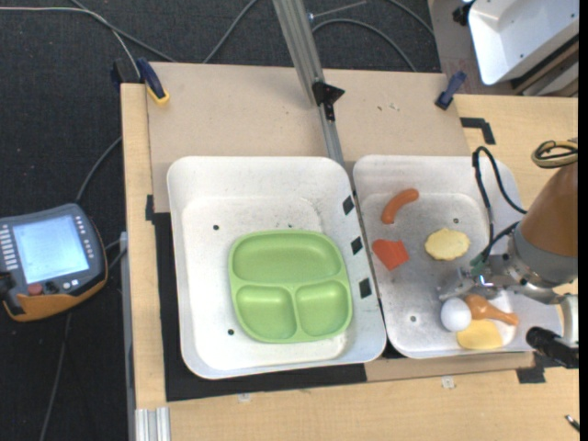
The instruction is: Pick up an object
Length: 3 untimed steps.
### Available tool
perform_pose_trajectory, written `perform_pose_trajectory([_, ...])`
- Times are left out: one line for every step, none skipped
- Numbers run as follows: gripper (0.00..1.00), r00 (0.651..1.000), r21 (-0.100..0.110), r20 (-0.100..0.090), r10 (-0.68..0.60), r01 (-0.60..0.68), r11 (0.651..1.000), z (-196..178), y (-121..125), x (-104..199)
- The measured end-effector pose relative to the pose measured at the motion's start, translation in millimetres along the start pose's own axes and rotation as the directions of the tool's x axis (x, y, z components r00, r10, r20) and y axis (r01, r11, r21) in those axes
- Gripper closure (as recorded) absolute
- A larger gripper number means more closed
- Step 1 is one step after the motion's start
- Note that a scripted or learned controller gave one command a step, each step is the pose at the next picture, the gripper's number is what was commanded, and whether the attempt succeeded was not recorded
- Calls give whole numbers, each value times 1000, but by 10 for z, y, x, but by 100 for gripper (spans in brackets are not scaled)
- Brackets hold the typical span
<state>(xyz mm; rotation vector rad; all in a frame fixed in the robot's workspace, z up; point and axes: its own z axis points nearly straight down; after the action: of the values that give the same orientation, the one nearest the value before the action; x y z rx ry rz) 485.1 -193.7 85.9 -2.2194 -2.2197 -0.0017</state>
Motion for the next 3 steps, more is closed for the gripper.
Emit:
perform_pose_trajectory([100,1000,-7,5,1,-1,1000,-124,15,-15])
perform_pose_trajectory([100,1000,-7,5,-1,1,1000,-728,-40,15])
perform_pose_trajectory([100,1000,-7,5,-2,2,1000,-1169,-34,-27])
